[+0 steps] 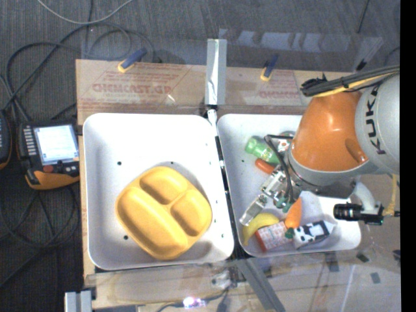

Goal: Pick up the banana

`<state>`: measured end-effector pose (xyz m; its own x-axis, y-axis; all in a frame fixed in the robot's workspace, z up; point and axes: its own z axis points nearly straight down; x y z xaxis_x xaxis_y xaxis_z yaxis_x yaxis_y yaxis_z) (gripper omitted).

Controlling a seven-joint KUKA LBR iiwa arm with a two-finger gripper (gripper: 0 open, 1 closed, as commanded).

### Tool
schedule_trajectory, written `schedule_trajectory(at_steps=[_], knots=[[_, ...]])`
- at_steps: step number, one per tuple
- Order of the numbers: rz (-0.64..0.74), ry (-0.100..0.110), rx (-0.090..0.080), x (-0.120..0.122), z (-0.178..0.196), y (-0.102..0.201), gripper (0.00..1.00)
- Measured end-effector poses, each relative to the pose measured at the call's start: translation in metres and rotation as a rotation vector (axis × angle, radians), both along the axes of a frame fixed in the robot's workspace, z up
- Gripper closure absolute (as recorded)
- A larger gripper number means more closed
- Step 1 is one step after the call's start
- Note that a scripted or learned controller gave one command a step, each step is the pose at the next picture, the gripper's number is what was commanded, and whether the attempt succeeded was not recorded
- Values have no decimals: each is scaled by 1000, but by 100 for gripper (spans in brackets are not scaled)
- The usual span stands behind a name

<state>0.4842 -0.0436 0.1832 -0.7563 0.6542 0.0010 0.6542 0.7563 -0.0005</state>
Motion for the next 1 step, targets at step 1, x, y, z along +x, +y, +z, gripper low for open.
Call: schedule_trajectory(at_steps=[1], knots=[[-50,0,2,-1,0,-11,0]])
